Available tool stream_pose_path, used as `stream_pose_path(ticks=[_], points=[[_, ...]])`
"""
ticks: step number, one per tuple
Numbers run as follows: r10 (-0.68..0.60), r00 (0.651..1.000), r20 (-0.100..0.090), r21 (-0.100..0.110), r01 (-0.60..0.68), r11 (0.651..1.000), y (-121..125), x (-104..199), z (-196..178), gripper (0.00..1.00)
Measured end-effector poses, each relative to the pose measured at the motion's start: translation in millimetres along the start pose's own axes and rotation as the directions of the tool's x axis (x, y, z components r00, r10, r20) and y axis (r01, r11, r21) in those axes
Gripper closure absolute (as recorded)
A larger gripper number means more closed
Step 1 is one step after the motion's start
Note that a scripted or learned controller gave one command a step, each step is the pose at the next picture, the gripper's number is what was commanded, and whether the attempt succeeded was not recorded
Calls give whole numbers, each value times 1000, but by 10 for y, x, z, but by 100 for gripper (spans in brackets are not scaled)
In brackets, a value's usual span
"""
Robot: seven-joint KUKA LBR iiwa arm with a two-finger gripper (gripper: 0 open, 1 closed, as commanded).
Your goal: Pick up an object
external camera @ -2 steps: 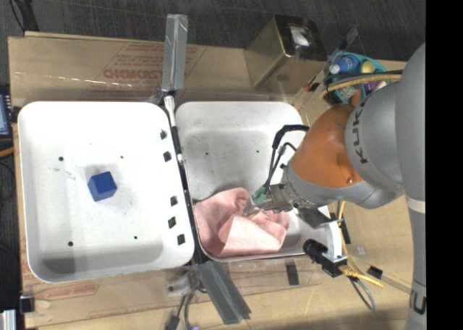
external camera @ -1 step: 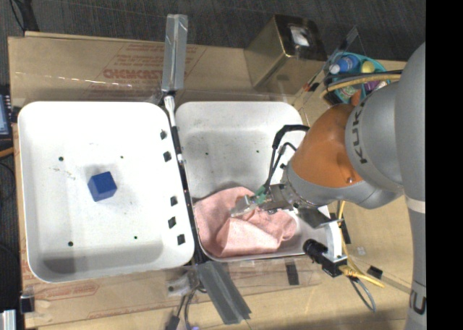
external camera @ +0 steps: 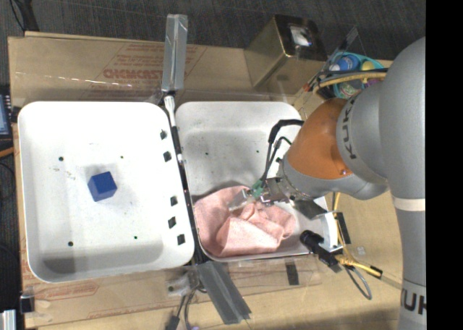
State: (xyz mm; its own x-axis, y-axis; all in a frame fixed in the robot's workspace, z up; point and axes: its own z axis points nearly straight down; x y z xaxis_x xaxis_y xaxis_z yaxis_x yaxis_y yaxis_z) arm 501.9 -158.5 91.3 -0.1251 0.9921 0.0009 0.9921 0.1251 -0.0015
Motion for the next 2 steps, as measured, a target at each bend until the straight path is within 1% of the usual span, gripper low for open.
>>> stream_pose_path(ticks=[1, 2], points=[[-5, 1000, 1, 1, 5, 1000, 2, -2, -95, 100], [-10, 1000, 1, 2, 10, 1000, 7, 1, -189, 100]])
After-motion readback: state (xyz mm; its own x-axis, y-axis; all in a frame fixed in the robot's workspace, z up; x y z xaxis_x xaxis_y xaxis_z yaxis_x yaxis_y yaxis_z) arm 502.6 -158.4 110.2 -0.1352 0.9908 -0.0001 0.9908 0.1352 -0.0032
